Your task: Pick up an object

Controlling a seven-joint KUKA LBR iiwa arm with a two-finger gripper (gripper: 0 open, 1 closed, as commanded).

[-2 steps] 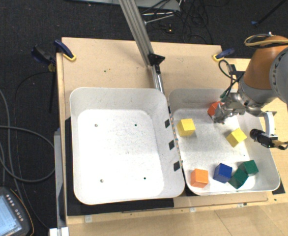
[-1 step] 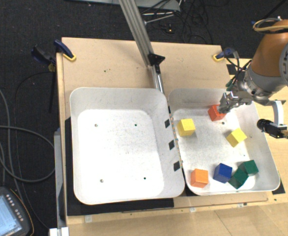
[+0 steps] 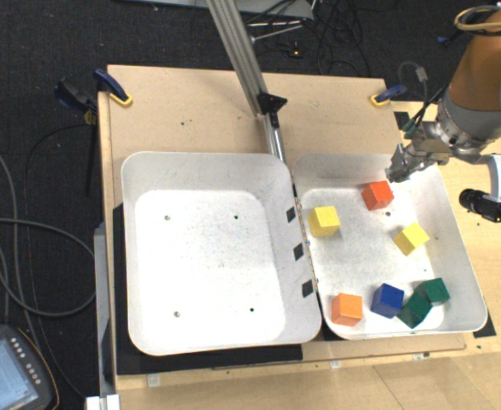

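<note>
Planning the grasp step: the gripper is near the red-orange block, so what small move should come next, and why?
Probably ease the gripper down and left onto the red-orange block. It hangs just up and right of that block, the nearest one, with nothing seen between its fingers.

Even, diffuse overhead light renders both white bins (image 3: pixel 208 250) bright without harsh glare, blocks casting only short soft shadows, while the dark floor (image 3: pixel 37 24) stays dim and detail appears slightly soft throughout.
</note>
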